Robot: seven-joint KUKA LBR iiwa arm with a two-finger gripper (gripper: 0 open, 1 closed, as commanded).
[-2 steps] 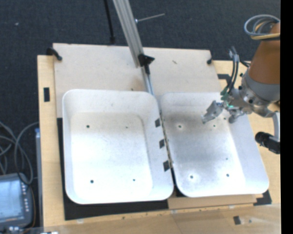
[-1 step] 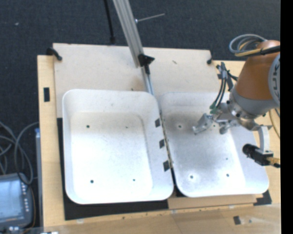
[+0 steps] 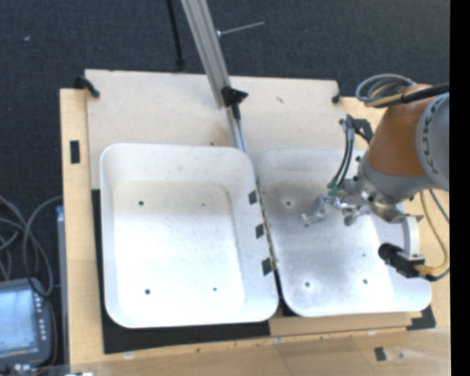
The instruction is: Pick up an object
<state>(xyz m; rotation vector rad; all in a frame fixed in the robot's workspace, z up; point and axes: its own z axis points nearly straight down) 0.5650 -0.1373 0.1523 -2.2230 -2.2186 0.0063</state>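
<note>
The 2 white bins sit side by side: the left bin (image 3: pixel 180 233) and the right bin (image 3: pixel 337 280). Over the right bin hangs the gripper (image 3: pixel 329 210). No object can be made out between or near its tips.

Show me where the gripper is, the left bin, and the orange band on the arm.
gripper (image 3: pixel 327 212), camera view, midway between its fingertips over the right bin.
left bin (image 3: pixel 180 233), camera view, bare floor of the bin.
orange band (image 3: pixel 395 135), camera view, middle of its curved surface above the wrist.
</note>
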